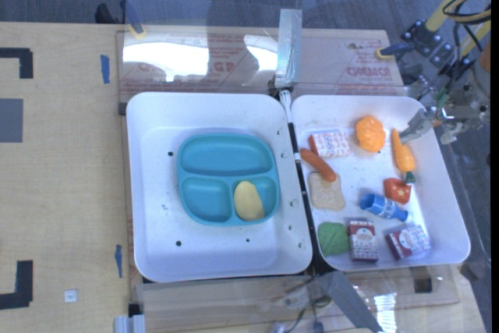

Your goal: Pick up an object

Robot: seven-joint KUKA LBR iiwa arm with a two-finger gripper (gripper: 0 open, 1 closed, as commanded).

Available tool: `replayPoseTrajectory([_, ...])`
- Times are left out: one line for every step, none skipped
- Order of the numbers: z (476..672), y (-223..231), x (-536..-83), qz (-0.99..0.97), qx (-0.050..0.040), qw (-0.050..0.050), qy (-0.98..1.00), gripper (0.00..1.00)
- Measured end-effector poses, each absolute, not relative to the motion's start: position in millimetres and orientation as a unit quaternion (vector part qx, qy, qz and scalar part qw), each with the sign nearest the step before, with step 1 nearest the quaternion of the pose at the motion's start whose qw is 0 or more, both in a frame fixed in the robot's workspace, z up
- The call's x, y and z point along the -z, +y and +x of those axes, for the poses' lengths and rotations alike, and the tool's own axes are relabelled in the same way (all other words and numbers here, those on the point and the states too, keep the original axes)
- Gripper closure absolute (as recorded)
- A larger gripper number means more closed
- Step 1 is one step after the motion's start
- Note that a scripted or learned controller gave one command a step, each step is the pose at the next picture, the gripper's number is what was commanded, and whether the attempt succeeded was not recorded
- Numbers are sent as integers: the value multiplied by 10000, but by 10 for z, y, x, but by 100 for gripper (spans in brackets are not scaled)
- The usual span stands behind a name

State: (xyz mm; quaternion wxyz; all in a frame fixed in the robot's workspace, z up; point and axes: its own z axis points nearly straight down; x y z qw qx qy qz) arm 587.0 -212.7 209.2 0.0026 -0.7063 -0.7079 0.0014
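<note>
Tool (417, 125) hovers at the right bin's (460, 238) edge beside the carrot (403, 153); I can't tell its grip, possibly lining up.

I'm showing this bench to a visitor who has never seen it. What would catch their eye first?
Probably the teal divided plastic tray in the left white bin, with a pale yellow potato-shaped toy in its lower right compartment. Next, the cluster of toy foods in the right white bin, led by the round orange fruit and the orange carrot near the gripper at that bin's upper right.
</note>
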Motion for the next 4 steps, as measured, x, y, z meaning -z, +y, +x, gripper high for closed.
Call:
replayPoseTrajectory([5761, -2156, -989, -5763, 35, 19, -8172, 0])
replayPoseTrajectory([5764, -2174, -1050, -5768, 19, 19, -8169, 100])
replayPoseTrajectory([6332, -1567, -868, -5270, -99, 124, -8497, 100])
replayPoseTrajectory([6541, -834, -2097, -5647, 58, -79, -8253, 100])
